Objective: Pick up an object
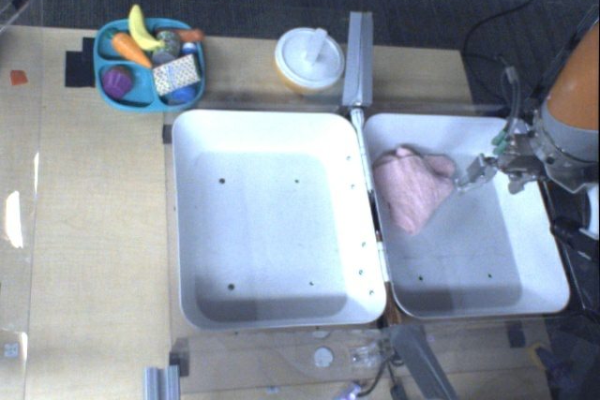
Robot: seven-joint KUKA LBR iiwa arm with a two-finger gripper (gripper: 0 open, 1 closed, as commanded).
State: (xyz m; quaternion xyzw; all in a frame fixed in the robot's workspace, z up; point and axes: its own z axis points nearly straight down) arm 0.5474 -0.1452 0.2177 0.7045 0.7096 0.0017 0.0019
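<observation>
I see the crumpled pink cloth (pixel 413 186) lying in the right shallow white bin (pixel 525 286), in its upper-left part, close to the wall that meets the left shallow white bin (pixel 267 295). The cloth rests on the bin floor, bunched up, one lobe pointing toward the tabletop's front edge.

My grey arm with the orange band (pixel 572 108) comes in from the right edge of the tabletop, over the right bin's right rim. The end effector (pixel 469 175) sits low, just beside the cloth's right edge, tips about touching it or nearly so. I cannot tell whether it is open or closed; the fingers blur together at this size. No cloth visibly between them.

Left bin holds nothing I can pick out besides small dark dots on its floor.

Along the tabletop's back edge: a blue divided plastic tray of toy food (pixel 105 97) near the back-left, with a yellow banana (pixel 142 29) and an orange carrot (pixel 129 49) in it, and a round white lidded container (pixel 309 58) near the middle, just beside a grey metal post (pixel 357 61).
</observation>
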